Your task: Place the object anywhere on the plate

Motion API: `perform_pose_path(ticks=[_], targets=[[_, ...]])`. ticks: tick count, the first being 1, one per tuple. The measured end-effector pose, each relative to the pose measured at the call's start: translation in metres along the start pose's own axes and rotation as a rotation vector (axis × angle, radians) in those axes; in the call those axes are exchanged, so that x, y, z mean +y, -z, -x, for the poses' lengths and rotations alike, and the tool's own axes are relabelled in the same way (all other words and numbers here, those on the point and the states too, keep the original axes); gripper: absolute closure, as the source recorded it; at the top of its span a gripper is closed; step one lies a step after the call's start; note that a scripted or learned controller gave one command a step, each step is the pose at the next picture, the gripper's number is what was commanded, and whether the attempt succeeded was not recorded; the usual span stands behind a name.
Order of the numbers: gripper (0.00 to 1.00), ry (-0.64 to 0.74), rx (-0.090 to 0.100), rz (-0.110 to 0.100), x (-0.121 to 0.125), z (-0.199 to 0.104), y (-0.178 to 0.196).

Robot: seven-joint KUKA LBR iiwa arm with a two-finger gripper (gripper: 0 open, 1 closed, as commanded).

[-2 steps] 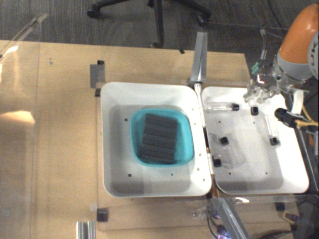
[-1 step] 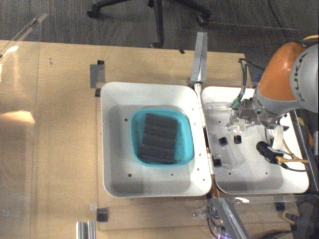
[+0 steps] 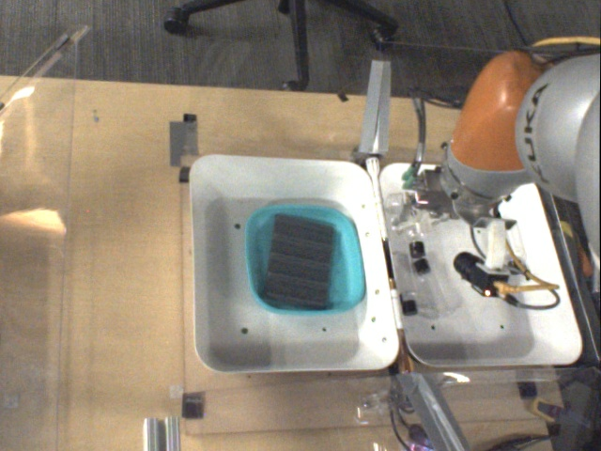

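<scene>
Lying flat on the teal plate [image 3: 352, 285], the dark grey ribbed block [image 3: 300, 261] is sitting a little left of the plate's middle, with its long sides running roughly up and down the view. The teal rim is showing all around it, widest on the right. The plate itself is resting on the floor of the left white bin [image 3: 216, 289], near that bin's centre and apart from its walls.

The grey arm [image 3: 568, 120] is reaching in from the right, and its orange band [image 3: 493, 111] is hanging over the upper part of the right bin [image 3: 549, 332]. The gripper [image 3: 411, 209] is hovering at the upper left corner of that right bin, close to the wall shared by the two bins and well apart from the block and the plate. It is seen from above and partly hidden by the wrist, so I cannot tell whether it is open or closed, and nothing is visibly caught in it.

Three small dark pieces [image 3: 416, 249] are lying in a loose line down the left side of the right bin, just below the gripper; they are too small to identify.

The bins are sitting side by side on a pale wooden bench [image 3: 94, 252], and the black legs of an office chair [image 3: 296, 17] are standing on the carpet beyond it.
</scene>
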State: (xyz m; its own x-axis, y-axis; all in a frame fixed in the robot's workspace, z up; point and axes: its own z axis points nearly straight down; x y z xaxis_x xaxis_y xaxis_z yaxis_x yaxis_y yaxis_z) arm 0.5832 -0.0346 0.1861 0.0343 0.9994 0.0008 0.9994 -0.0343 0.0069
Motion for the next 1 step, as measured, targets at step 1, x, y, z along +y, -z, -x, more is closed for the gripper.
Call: perform_pose_path(ticks=[1], targets=[[1.00,0.090,0.001,-0.003,-0.0246,-0.0736,0.0053]])
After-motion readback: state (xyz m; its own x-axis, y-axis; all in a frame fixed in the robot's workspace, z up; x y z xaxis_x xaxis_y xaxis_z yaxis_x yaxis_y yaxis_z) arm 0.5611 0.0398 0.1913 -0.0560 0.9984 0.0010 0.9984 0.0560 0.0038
